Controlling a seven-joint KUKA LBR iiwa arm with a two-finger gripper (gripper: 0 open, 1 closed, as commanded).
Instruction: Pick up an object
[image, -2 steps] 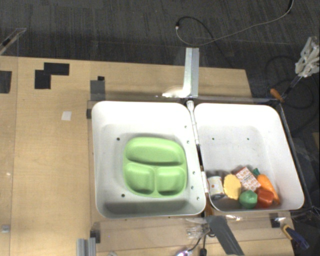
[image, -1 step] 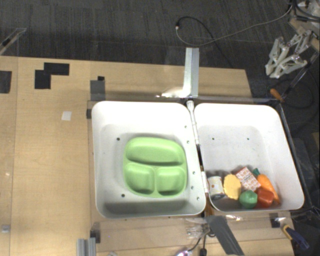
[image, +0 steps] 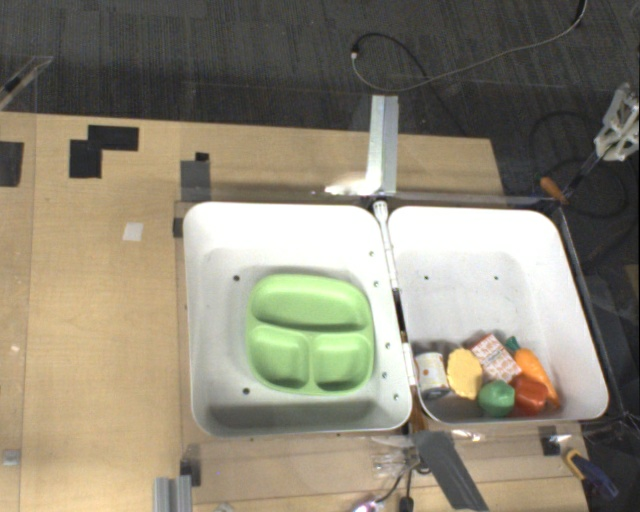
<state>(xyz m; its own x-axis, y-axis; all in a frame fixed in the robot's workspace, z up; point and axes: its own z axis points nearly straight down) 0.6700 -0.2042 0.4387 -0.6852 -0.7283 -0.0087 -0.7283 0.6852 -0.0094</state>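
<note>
Gripper (image: 618, 128) parked far right of bench, finger state unreadable. Toys huddle in right bin (image: 480, 250) near corner: can (image: 431, 372), yellow piece (image: 463, 372), green ball (image: 496, 398), carrot (image: 536, 368). Risk: crowding against wall blocks fingers, grasp slips.

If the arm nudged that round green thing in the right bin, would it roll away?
Probably only a little. The green ball-like item looks rounded, so it could roll, but it sits wedged among other small items near the right bin's front wall. It looks toy-like, likely light.
</note>
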